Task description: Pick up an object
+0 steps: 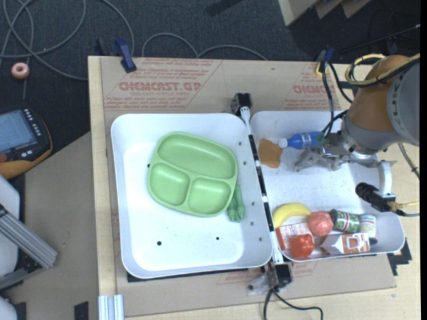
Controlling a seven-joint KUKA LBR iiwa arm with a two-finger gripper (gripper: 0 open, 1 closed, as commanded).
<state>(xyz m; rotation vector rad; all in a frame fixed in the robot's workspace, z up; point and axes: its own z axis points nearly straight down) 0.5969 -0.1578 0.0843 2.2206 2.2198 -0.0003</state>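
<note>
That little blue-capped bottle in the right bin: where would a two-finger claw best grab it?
Probably across the middle of the bottle, coming straight down from above. It lies on its side, roughly along the bin's far wall, so fingers could close across its narrow, round body. The brown piece lies close beside it.

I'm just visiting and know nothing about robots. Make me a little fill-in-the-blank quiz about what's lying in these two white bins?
1. The green divided plate lies in the ____ bin.
2. The plate has ____ compartments.
3. The yellow banana lies in the right bin against the edge nearest the ____ bin.
4. The hand is over the right bin, next to a clear bottle with a ____ cap.

Missing words: left; three; left; blue
</note>
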